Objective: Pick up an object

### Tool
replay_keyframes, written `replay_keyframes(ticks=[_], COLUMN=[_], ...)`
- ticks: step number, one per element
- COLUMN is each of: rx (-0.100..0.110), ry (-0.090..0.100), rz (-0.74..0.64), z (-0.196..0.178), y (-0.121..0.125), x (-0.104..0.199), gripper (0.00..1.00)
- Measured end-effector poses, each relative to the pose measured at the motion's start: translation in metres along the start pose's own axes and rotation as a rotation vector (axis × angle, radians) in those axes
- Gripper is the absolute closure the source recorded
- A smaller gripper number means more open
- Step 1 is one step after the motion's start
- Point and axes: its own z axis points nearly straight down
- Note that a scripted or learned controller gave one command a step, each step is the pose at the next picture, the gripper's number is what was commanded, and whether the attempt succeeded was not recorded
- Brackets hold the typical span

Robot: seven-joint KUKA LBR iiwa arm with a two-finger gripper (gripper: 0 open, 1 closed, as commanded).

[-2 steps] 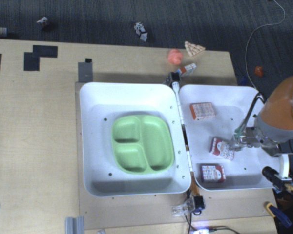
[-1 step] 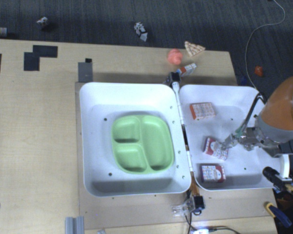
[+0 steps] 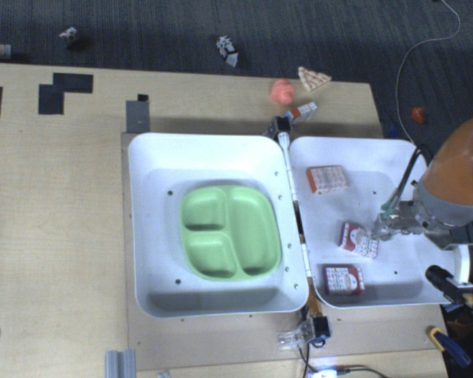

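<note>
The right bin (image 3: 394,154) holds three small packets. An orange and white carton (image 3: 327,179) lies near its back left. A red and white packet (image 3: 358,239) lies in the middle, and a dark red packet (image 3: 343,279) lies near the front wall. My gripper (image 3: 383,228) hangs low over the bin, just right of the red and white packet, at or very close to its right end. The grey arm with its orange band (image 3: 457,172) comes in from the right.
A green divided tray (image 3: 229,231) lies in the left bin (image 3: 154,172). A pink ball (image 3: 282,91), a wedge-shaped toy (image 3: 314,78) and a small tube (image 3: 303,112) lie on the bench behind the bins. Cables run by the bench's front edge.
</note>
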Motion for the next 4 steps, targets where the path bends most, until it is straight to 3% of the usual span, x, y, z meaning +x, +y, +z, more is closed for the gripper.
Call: replay_keyframes(ticks=[1, 2, 3, 4], rx=[0.000, -0.003, -0.003, -0.001], ry=[-0.001, 0.002, 0.002, -0.005], rz=[0.001, -0.003, -0.002, 0.005], z=[0.000, -0.011, -0.011, 0.011], y=[0.000, 0.002, 0.002, -0.028], x=[0.000, 0.001, 0.001, 0.030], gripper=[0.00, 1.00, 0.00, 0.00])
